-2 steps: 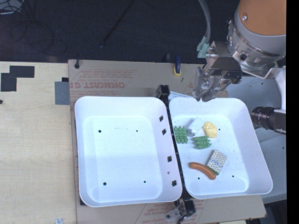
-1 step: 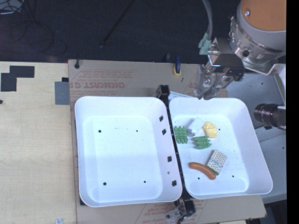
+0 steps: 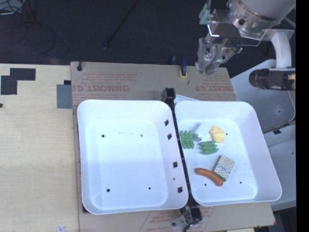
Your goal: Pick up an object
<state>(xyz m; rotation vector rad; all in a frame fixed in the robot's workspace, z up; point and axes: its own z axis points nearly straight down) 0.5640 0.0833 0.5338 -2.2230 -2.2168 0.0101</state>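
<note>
The gripper (image 3: 208,66) hangs high above the far edge of the bench, past the back rim of the right bin (image 3: 263,129), with the grey arm (image 3: 256,11) and its orange band rising behind it toward the upper right. Nothing sits between its tips, and whether they are spread or closed I cannot tell from this slanted angle. All the objects lie in the right bin, well below and toward the viewer from the gripper. Nearest to it is a yellow corn piece (image 3: 217,134), lying just beside a small grey metal piece (image 3: 196,136). A little further toward the viewer is a green pea pod (image 3: 208,147), and to the left of that, close to the wall shared by the two bins, a second green ridged vegetable (image 3: 187,139). Furthest from the gripper, toward the bin's near side, an orange-red sausage (image 3: 209,176) lies touching a small patterned packet (image 3: 224,166), which is tilted on its corner. The left bin (image 3: 87,129) sits well off to the gripper's lower left.
</note>
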